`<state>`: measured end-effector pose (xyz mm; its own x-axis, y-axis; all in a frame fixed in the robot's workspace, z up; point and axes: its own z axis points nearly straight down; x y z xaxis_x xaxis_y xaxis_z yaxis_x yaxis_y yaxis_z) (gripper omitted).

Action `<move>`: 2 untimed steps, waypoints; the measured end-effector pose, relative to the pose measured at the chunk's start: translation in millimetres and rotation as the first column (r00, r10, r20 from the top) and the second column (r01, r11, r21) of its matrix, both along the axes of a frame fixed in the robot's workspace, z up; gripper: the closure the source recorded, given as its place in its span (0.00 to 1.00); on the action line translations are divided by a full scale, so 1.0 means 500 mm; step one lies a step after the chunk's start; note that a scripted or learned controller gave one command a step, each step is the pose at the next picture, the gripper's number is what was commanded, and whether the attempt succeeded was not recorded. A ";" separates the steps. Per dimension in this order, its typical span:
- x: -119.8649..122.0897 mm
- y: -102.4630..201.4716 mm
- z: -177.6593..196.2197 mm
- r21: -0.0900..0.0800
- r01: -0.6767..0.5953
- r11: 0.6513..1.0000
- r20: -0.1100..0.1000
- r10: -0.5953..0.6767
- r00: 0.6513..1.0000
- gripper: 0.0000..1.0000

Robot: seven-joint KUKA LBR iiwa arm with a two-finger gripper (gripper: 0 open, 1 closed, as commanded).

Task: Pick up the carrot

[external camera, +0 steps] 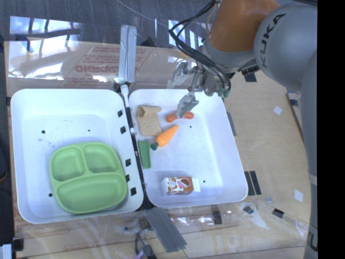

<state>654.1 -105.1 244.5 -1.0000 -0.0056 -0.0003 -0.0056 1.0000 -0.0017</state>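
Looking first at the carrot (167, 135): lying loose and slanting just below and to the right of the bread slice (149, 120), orange body pointing up and away from the slice, green stub pointing down toward the slice's lower corner, close to the slice, though contact being hard to judge

Noting a smaller orange-red piece (180, 116) lying just right of the bread slice, level with its middle, and apart from the carrot

Finding the gripper (186, 108) hanging right of the bread slice and slightly above it, directly over that smaller orange-red piece and not over the carrot; not managing to tell how far open it is, nor whether anything is caught in it

Seeing a green stick (144, 152) lying below the bread slice, along the wall of the right bin (229, 161), and a small carton (180, 185) lying well below the slice; further left of the slice, sitting in the left bin (32, 117), a green divided plate (88, 177)

Judging the step as the approach, with the pick not yet made and the carrot untouched

Judging the next move as calling for shifting down and toward the bread slice to centre over the carrot's body, turning to straddle its slant, then lowering without snagging the slice or the orange-red piece
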 end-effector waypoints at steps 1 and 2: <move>0.011 0.009 -0.247 0.000 -0.077 0.997 0.009 0.077 0.997 0.00; 0.013 0.012 -0.226 -0.001 -0.083 0.997 0.010 0.083 0.996 1.00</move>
<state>660.5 -98.9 131.5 -0.9960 -0.0891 -0.0099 -0.0891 0.9960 -0.0027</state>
